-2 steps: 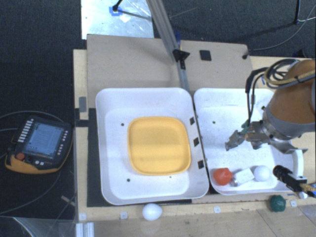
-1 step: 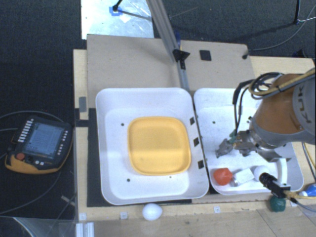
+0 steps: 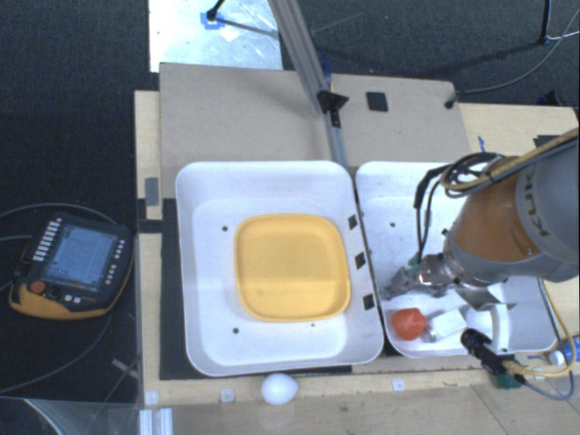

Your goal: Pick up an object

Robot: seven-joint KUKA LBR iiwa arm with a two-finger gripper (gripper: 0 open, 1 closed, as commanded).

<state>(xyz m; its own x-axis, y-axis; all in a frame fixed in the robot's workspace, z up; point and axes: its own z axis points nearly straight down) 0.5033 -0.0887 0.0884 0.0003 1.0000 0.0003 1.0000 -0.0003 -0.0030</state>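
A square yellow plate (image 3: 293,267) lies flat in the middle of the left bin (image 3: 201,270). In the right bin (image 3: 385,198), a small red ball-like object (image 3: 409,323) rests near the front wall, with a white block (image 3: 448,323) just to its right. My gripper (image 3: 405,285) hangs low over the right bin's left half, just above and behind the red object. The grey arm with its orange band (image 3: 494,229) covers much of that bin's right side.
A white egg-shaped object (image 3: 279,389) sits outside the bins on the bench's front edge. A slanted metal pole (image 3: 304,43) comes down behind the bins. A teach pendant (image 3: 69,265) lies on the floor at the left. Cables loop over the arm.
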